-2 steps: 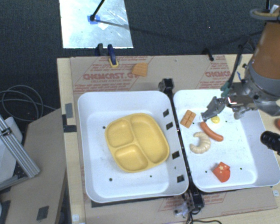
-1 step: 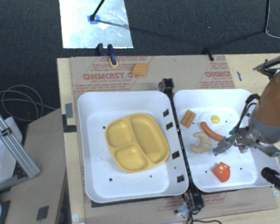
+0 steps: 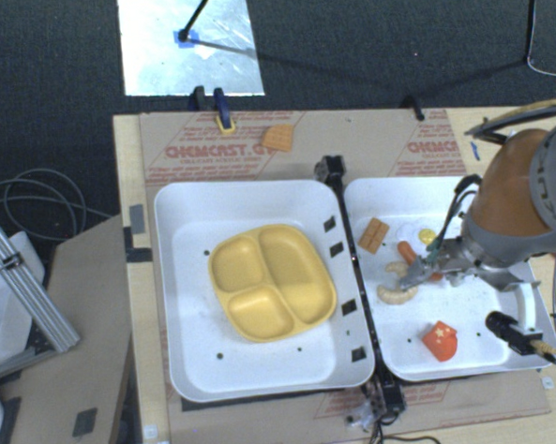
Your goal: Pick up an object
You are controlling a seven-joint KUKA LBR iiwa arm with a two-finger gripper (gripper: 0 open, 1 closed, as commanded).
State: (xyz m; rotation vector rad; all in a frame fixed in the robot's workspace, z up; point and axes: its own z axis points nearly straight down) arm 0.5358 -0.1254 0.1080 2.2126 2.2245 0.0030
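In the right shallow white bin, the two-finger metal gripper hangs low, just above a pale curved banana-like piece. This piece lies directly below and slightly left of the fingertips, and its long axis runs nearly left to right. Whether the jaws are apart or together, I cannot tell. Near the gripper lie a small red sausage-shaped piece and a brown rectangular block. A red strawberry-like piece sits well apart.

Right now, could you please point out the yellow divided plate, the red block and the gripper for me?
yellow divided plate (image 3: 272, 282): camera view, on the ridge where its three compartments meet.
red block (image 3: 440, 341): camera view, on its top face.
gripper (image 3: 415, 276): camera view, midway between its fingertips.
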